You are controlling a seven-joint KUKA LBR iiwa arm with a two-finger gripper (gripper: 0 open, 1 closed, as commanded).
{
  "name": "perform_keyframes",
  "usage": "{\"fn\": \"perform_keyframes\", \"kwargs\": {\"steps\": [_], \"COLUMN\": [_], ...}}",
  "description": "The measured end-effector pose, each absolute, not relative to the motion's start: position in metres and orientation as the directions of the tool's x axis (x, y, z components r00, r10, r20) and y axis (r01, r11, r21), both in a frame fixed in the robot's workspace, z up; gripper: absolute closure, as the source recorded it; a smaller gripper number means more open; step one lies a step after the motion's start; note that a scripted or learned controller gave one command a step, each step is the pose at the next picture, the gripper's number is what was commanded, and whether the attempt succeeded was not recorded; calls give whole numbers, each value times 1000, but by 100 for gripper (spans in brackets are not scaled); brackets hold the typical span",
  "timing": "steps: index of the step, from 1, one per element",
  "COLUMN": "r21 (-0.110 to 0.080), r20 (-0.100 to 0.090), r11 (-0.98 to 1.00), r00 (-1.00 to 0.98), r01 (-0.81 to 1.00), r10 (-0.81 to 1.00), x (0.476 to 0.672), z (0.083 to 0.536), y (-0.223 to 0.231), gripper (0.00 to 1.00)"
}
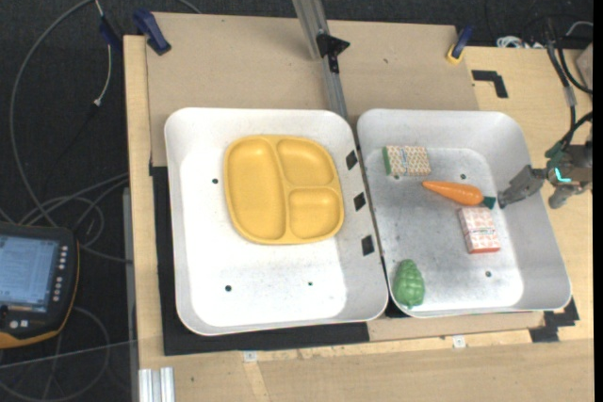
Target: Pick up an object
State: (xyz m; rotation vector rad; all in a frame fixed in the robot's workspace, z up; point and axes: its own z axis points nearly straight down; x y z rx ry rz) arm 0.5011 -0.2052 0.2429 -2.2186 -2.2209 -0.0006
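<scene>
Gripper: the gripper (542,185) hangs at the right edge of the right bin (528,292), with two dark fingers spread apart and nothing between them.
Nearest object: the carrot (455,193) lies in the right bin's upper middle, its green-tipped end just beside the nearer finger.
Direction: the carrot lies toward the left bin from the jaws.
Long axis: runs roughly across the bin, slightly tilted, pointing at the gripper; a grasp would probably need the jaws set across it.
Other objects: patterned box (407,162) toward the bin's far edge; red-and-white box (480,230) just beside the carrot on the near side; green object (409,283) at the near-left corner.
Surface: flat, white, speckled bin floor.
Room: the red-and-white box crowds one side; the far side is freer.
Left bin: yellow divided tray (283,187).
</scene>
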Motion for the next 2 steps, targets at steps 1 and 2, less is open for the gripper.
{"fn": "perform_keyframes", "kwargs": {"steps": [1,2], "r21": [-8,-8], "r20": [4,4], "r11": [0,0], "r00": [0,0], "r01": [1000,1000], "r10": [1000,1000], "x": [500,498], "z": [180,116], "y": [-207,-207], "gripper": [0,0]}}
